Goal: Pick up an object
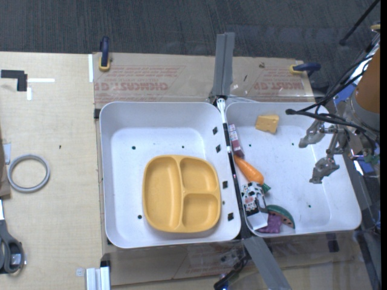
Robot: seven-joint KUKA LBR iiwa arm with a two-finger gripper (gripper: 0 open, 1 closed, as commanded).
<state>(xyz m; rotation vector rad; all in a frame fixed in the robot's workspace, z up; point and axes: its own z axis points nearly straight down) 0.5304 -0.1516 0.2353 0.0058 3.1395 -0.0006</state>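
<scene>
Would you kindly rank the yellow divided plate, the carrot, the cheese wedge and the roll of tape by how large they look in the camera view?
Largest to smallest:
1. Yellow divided plate
2. Roll of tape
3. Carrot and cheese wedge: these look about alike, the carrot longer and thinner, so I would not rank them.

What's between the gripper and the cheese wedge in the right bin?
Nothing visible. The gripper hangs over the right side of the right bin; the cheese wedge lies apart near the back wall, with bare bin floor between. The carrot lies off that line.
</scene>
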